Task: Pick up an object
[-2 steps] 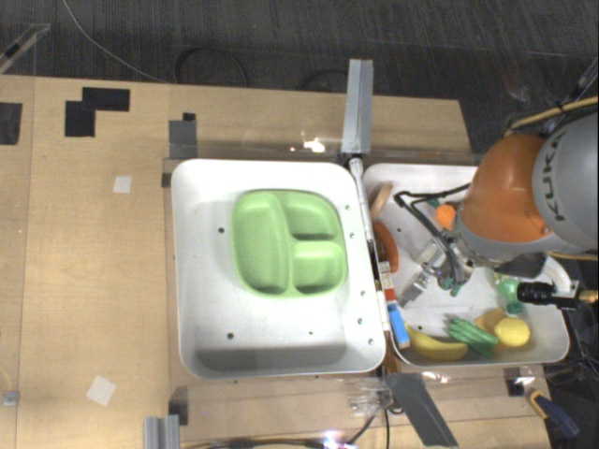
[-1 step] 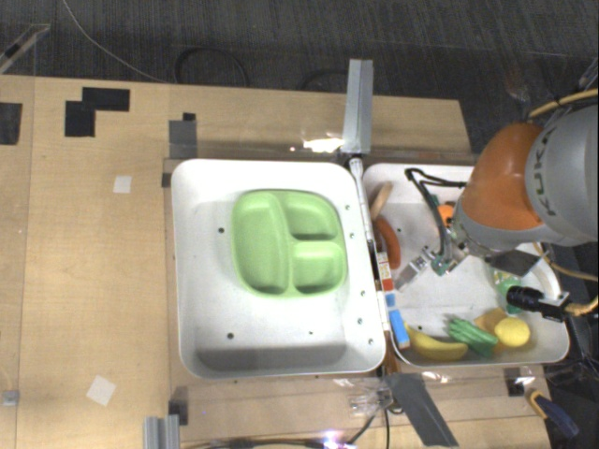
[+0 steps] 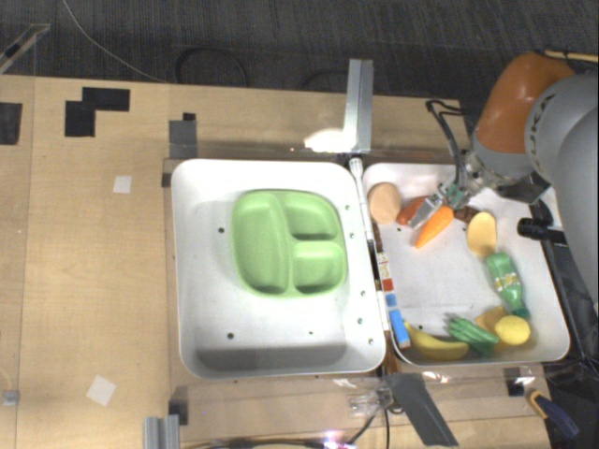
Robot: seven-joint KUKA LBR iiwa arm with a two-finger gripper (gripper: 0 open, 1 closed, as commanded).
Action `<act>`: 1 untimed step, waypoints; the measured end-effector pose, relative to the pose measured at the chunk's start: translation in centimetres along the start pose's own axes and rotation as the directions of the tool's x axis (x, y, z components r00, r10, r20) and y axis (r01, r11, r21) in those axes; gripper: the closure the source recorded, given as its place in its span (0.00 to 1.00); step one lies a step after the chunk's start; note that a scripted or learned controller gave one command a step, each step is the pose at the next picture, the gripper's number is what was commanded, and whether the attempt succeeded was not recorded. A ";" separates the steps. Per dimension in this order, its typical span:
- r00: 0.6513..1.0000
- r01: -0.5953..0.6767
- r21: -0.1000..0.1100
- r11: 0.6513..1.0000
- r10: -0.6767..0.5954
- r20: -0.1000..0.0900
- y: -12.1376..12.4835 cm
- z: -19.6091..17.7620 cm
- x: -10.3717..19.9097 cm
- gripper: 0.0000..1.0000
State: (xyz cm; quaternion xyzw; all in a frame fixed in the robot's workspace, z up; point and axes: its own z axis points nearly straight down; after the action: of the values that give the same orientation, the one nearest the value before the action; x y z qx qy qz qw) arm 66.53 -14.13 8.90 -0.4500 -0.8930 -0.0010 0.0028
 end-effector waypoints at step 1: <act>1.000 0.011 -0.012 1.000 -0.011 0.020 0.4 -1.4 -0.3 1.00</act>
State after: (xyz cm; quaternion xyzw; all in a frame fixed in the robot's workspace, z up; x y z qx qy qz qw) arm 67.01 -14.11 10.31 -0.4450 -0.8955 -0.0021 -0.0088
